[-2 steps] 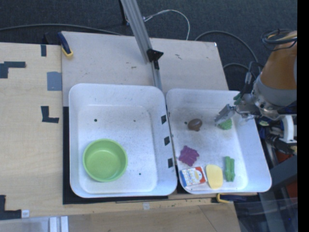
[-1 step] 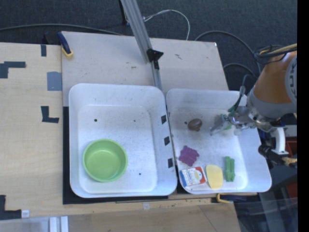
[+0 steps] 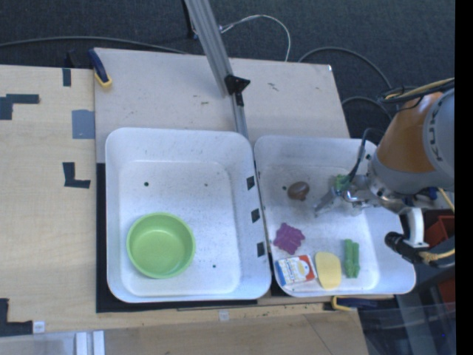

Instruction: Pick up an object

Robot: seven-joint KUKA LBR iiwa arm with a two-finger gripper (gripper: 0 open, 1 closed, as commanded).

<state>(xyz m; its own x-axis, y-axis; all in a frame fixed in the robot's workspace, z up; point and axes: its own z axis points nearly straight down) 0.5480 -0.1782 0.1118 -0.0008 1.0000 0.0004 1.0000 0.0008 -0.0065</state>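
My gripper (image 3: 327, 201) hangs low over the middle of the right bin (image 3: 310, 150), reaching in from the right under the grey arm with its orange band. A small brown lump (image 3: 298, 191) lies just left of it, a short gap away. Nearer the front lie a purple flower-shaped piece (image 3: 289, 237), a white packet with red and blue print (image 3: 295, 271), a yellow oval piece (image 3: 328, 269) and a green block (image 3: 351, 258). A bit of green shows at the gripper's upper side (image 3: 341, 181); I cannot tell what it is.
The left bin (image 3: 177, 143) holds a green bowl (image 3: 160, 245) at its front left. A grey metal pole (image 3: 214, 46) slants down from the top to the wall between the bins. Cables run behind the bench.
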